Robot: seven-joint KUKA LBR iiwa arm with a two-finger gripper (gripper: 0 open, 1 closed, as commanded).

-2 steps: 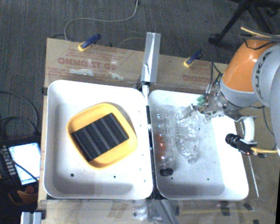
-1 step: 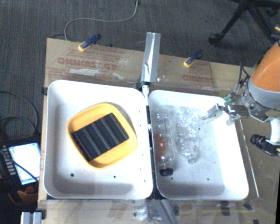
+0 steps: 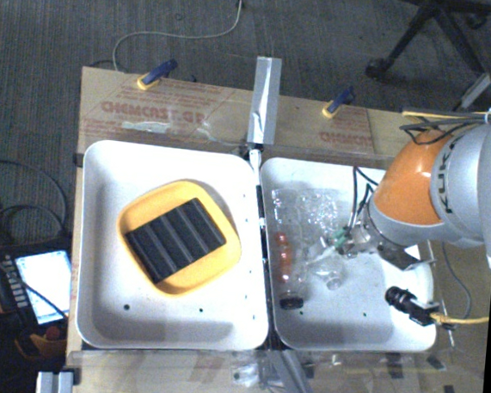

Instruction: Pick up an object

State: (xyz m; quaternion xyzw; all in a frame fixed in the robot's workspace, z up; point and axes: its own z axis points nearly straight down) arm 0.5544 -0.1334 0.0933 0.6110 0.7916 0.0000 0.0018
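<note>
A yellow rounded block with a black ribbed top lies in the left bin. In the right bin a clear plastic bottle with a dark cap lies along the left wall, cap toward the front. Crumpled clear plastic sits behind it. My gripper hangs low over the middle of the right bin, at the right edge of the clear plastic. Whether it touches the plastic is unclear.
The orange-banded wrist covers the right bin's back right corner. A metal post stands behind the seam between the bins. Two clamps hold the cardboard at the back edge.
</note>
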